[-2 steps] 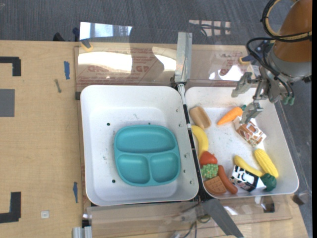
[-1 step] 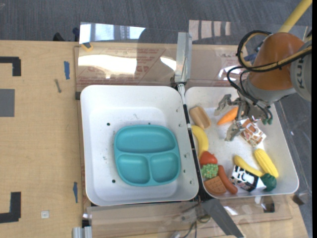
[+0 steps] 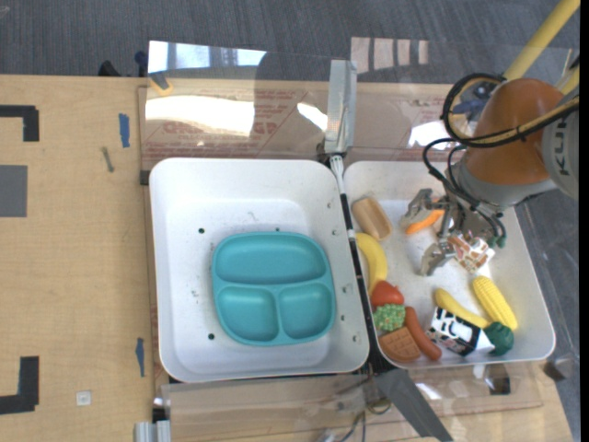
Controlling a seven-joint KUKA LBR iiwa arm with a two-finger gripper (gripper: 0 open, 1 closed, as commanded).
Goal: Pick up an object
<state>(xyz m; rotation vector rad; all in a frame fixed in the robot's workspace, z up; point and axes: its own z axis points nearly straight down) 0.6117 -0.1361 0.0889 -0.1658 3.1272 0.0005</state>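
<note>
We take the bench (image 3: 64, 247) first, tan and broad across the left of the frame, bearing two white bins. The left bin (image 3: 179, 247) fills the middle of the frame and carries a teal tray (image 3: 272, 285) with three compartments. The right bin (image 3: 534, 325), at lower right, holds the toy food.

The arm (image 3: 515, 141) comes in from the upper right, its orange band above the wrist, and reaches down into the upper part of the right bin. The gripper (image 3: 444, 233) sits low among the items; its fingers (image 3: 431, 261) look spread, pointing down-left, with nothing clearly between them. A small orange piece (image 3: 421, 221) lies just beside it on the left, and a small patterned box (image 3: 473, 252) is just right of the fingers, perhaps touching them; we cannot tell.

Further out in the same bin: a bun (image 3: 372, 216) at upper left, a banana (image 3: 373, 256) below it, a tomato (image 3: 386, 294), a green cluster (image 3: 390, 318), a waffle-like piece (image 3: 401, 343) with a sausage (image 3: 421, 336) at the bottom, a second banana (image 3: 457, 306), a corn cob (image 3: 492, 301) and a black-and-white box (image 3: 454, 331).

We judge this to be the descent-to-grasp step: no object is lifted yet. The next move calls for settling the fingers around one item, likely the patterned box or the orange piece, closing firmly, then rising straight up clear of the neighbours.
</note>
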